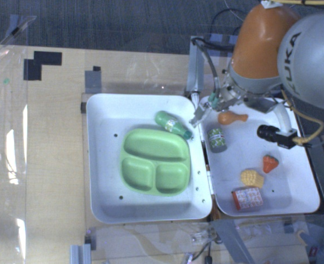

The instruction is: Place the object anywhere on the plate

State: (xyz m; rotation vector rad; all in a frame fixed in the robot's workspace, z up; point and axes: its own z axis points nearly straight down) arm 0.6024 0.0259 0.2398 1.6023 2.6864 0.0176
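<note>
Wooden bench (pixel 51 164), white bins (side by side) (pixel 104 202)

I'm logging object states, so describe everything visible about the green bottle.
The green bottle is small, glossy, plastic-looking, with a paler label band. It lies on its side, slanted, in the left bin, its lower end at the back right rim of the green plate. The pincer is just right of it; contact is unclear.
</note>
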